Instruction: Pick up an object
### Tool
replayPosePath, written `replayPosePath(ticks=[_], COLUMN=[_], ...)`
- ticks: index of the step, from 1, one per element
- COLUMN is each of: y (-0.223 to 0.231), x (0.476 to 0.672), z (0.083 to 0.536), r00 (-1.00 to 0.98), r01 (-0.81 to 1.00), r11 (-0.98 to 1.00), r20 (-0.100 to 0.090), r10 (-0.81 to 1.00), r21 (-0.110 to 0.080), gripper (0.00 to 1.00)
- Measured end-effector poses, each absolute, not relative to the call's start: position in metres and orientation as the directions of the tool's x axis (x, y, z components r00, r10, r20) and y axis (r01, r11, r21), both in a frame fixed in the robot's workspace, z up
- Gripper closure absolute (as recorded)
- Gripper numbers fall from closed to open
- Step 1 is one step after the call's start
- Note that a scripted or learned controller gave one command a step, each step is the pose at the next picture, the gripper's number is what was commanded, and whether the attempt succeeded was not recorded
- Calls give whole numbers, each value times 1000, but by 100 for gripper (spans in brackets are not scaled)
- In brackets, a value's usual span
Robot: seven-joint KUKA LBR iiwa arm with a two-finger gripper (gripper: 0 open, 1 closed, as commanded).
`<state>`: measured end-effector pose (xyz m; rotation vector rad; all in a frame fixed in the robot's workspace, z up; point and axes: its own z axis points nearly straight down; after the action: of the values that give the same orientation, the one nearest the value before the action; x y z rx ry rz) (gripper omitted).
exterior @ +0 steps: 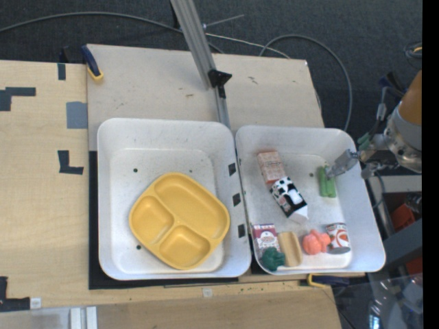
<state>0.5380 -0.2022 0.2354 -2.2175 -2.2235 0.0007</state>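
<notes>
Wooden bench [41, 184], two white bins [110, 184] side by side, blue clamp [92, 63]

Two bins sit side by side on the bench. In the left bin [110, 184] lies a tray [180, 219]. In the right bin [363, 218], a carton [270, 166] lies far-left, a bottle [290, 198] just nearer, a stick [326, 182] to the right. Along the near wall, left to right: box [264, 237], broccoli [273, 258], bun [291, 248], fruit [315, 242], can [337, 238].
</notes>
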Motion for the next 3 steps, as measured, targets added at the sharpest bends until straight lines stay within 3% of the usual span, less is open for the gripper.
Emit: replayPosePath(ticks=[1,3], y=[-202,-202], x=[538,535], z=[235,125], r00=[-2,-2], r01=[1000,1000], r11=[2,2], r20=[1,2], r10=[1000,1000], r21=[-1,-8], gripper=[0,0])
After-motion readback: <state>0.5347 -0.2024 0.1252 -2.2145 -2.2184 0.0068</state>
